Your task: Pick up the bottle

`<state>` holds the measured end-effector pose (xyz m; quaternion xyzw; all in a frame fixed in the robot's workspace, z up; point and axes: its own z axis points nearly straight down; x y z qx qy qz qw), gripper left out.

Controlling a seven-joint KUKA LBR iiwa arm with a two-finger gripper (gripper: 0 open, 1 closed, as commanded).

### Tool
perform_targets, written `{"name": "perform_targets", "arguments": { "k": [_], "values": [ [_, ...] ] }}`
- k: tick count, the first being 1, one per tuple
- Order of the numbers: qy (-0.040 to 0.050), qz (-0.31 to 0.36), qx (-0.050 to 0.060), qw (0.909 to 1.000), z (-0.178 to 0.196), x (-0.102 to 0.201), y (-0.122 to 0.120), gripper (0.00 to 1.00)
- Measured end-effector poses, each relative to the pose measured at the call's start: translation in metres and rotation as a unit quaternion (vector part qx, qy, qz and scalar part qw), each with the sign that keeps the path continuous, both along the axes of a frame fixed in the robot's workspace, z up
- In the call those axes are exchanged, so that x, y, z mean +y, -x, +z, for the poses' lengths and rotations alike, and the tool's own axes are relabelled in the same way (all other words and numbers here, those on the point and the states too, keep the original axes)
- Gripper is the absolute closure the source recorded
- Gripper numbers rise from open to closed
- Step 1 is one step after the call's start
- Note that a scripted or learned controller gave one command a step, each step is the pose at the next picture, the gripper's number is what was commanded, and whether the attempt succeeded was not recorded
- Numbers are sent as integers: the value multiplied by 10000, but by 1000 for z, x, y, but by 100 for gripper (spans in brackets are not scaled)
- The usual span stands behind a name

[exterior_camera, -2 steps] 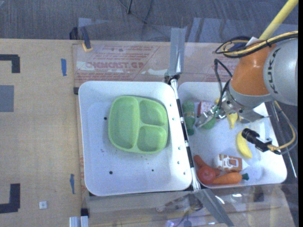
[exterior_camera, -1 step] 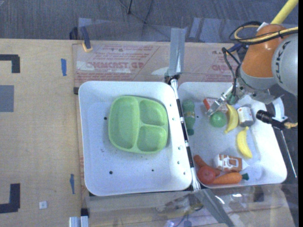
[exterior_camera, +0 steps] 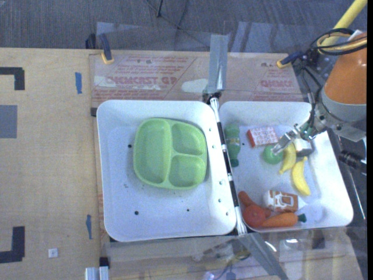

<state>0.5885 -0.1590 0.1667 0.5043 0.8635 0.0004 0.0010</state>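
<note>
The bottle (exterior_camera: 232,142) is green and lies lengthwise against the left wall of the right bin (exterior_camera: 342,185). My gripper (exterior_camera: 294,144) hangs over the middle of that bin, well to the right of the bottle and apart from it. It is open, with nothing between its fingers. Just under and beside it are a green ball (exterior_camera: 271,154) and two yellow bananas (exterior_camera: 298,174).
A red and white box (exterior_camera: 262,136) lies between bottle and gripper. A small carton (exterior_camera: 283,200), a red object (exterior_camera: 250,213) and a carrot (exterior_camera: 281,219) crowd the right bin's front. The left bin (exterior_camera: 116,214) holds a green divided plate (exterior_camera: 171,153).
</note>
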Motion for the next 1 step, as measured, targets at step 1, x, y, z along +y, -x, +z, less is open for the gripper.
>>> {"name": "perform_targets", "arguments": {
  "k": [1],
  "values": [
    [11, 383, -23, 9993, 46, -7, -26, 0]
  ]
}}
